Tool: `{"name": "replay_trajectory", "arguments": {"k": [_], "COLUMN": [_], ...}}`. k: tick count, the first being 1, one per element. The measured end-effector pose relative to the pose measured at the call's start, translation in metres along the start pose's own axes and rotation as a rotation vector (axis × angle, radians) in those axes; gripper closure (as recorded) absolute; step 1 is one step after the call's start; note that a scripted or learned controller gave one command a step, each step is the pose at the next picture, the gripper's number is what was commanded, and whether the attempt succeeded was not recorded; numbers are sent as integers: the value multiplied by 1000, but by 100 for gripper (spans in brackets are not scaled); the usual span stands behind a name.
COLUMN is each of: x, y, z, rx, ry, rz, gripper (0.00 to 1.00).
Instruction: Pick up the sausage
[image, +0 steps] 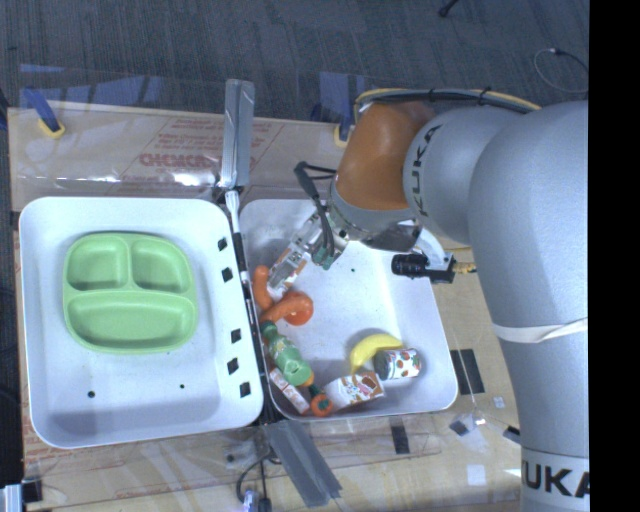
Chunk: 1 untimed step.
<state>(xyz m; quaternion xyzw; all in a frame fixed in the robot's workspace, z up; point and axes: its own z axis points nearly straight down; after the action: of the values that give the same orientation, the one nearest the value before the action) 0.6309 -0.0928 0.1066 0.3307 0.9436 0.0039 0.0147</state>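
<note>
My jaws (287, 268) hang low over the right-hand bin (425, 300), near its left wall, reaching in from my grey arm (520, 250) with its orange band (375, 165) up and to the right of them. From this slanted view I cannot tell whether they are apart or closed, nor whether anything sits between them.

Just left of my jaws, against the bin wall, lies a short orange piece (260, 285) that I take for the sausage; its exact shape is hard to read here. Just below my jaws sits a rounder orange thing (290, 310), touching or nearly touching that first piece. I cannot say for certain which of the two is the sausage.

Farther below my jaws, along the same wall, a green bottle-like item (285, 358) lies tilted, and beneath it a small orange ring (320, 405) rests by the bin's lower edge. Down and to the right of my jaws a yellow banana (370, 348) curves beside a small red-and-white can (400, 364), with a printed packet (355, 390) just below them.

Well to the left of my jaws, across the divide, the left-hand bin (60, 400) holds a green divided plate (128, 292) lying flat. Both bins rest on the counter (110, 150), whose clear sheet shows above them.
</note>
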Motion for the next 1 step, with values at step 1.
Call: {"name": "replay_trajectory", "arguments": {"k": [1], "x": [28], "y": [47], "z": [-87], "rx": [18], "ry": [23], "rz": [60], "gripper": [0]}}
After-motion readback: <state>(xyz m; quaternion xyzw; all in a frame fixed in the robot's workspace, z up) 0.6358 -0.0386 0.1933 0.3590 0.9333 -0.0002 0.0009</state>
